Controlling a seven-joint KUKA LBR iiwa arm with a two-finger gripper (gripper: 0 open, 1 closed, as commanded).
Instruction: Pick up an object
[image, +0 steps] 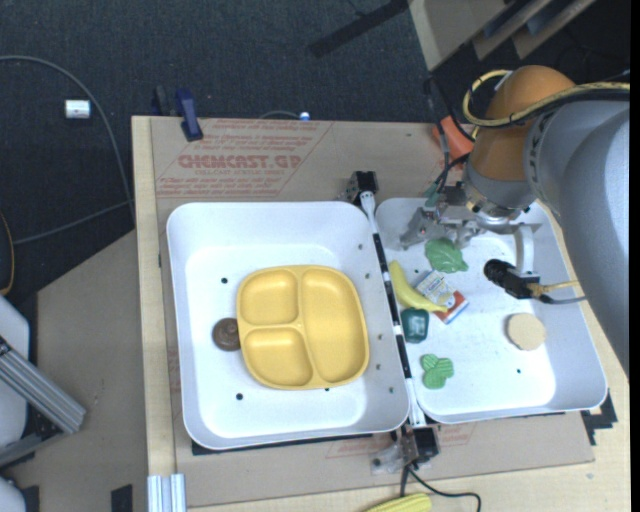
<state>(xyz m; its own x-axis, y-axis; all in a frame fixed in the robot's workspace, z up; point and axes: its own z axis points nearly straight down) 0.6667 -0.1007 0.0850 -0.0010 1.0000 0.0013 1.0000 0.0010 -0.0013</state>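
Hovering right over the green toy (446, 255) near the right bin's (560, 380) back edge, gripper (447, 226), grip state unclear.

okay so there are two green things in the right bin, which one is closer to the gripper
The upper green piece, lying just under the gripper near the bin's far end. The other green piece sits toward the near edge, below the banana.

Two bins sitting side by side: left bin (190, 300) holding divided tray (300, 327) w/ round disc (226, 334) touching its left edge. Right bin (560, 370) holding banana (403, 287) by left wall, packet (440, 293) just right, leafy pc (445, 254) farther, round puck (525, 331) right.
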